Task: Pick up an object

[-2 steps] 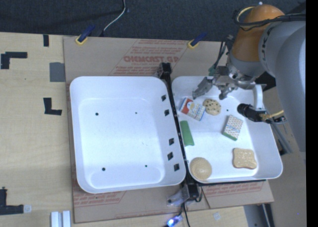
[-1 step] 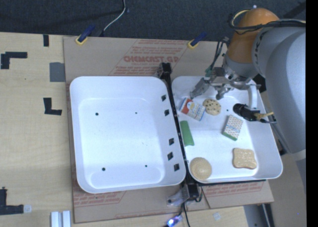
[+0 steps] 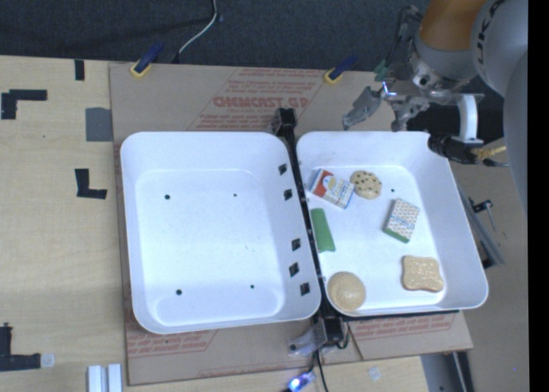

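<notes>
From above, the bench carries two shallow white bins side by side on a cardboard sheet. The left bin sits beside the right bin, their inner walls touching along a row of black clips.

All the objects lie in the right bin. A small red-and-white pack lies near the bin's far left part, tilted. Just beside it, to the right, is a chip cookie, close but apart from it. A green stick lies along the left wall, below the pack. A patterned box rests toward the right side, tilted. Near the front wall sit a round bun at the left and a tan biscuit at the right, well apart from each other.

The arm reaches in from the upper right, its orange band above the wrist. The tool hangs above the far rim of the right bin, away from every object. Its fingers are spread, with nothing between them.
</notes>
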